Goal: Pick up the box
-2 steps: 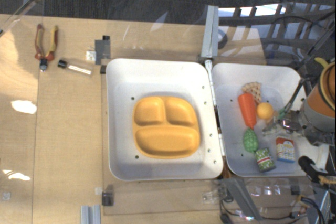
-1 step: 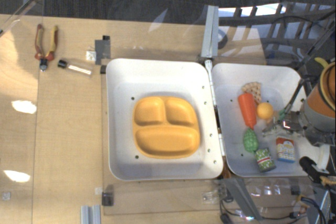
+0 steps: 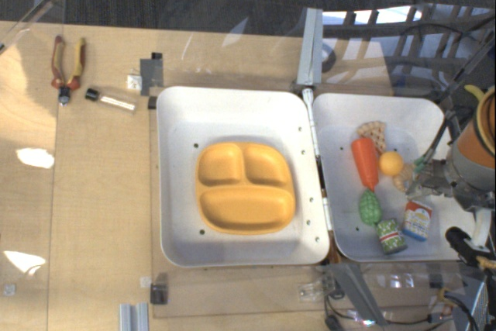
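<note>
Seemingly, gripper (image 3: 422, 181) just above box (image 3: 417, 219)

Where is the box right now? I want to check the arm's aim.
The box lies in the right bin, near its front right corner, just right of the green can and below the orange ball.

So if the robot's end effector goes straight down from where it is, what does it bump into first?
Probably the small box, or the white bin floor just beside it. The end effector sits just above the box in this slanted view, so depth is uncertain.
</note>
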You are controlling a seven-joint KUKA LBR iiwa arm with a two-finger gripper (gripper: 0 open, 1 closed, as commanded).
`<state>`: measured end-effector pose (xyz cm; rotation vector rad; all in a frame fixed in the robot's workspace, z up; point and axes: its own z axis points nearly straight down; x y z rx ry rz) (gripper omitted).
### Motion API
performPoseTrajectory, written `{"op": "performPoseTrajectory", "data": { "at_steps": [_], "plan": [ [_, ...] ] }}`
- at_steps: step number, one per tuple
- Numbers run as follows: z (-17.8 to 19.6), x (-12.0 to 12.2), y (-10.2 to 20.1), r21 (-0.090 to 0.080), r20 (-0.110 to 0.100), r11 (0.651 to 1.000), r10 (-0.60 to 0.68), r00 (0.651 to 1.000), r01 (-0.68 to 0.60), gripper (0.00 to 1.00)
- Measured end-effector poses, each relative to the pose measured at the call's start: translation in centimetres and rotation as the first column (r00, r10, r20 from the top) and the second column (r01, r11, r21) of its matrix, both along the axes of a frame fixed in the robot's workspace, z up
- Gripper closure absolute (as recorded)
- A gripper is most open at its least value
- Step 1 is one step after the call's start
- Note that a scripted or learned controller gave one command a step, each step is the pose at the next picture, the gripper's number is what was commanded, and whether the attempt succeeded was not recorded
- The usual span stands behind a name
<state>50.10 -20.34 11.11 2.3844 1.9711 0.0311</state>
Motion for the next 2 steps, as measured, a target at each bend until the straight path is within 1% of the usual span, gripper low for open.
{"op": "performPoseTrajectory", "data": {
  "at_steps": [1,2],
  "plan": [
    [0.0,0.0,0.0,0.000,0.000,1.000,0.000,1.000,0.000,0.00],
    [-2.2,-0.9,0.2,0.019,-0.031,1.000,-0.021,0.999,0.021,0.00]
  ]
}}
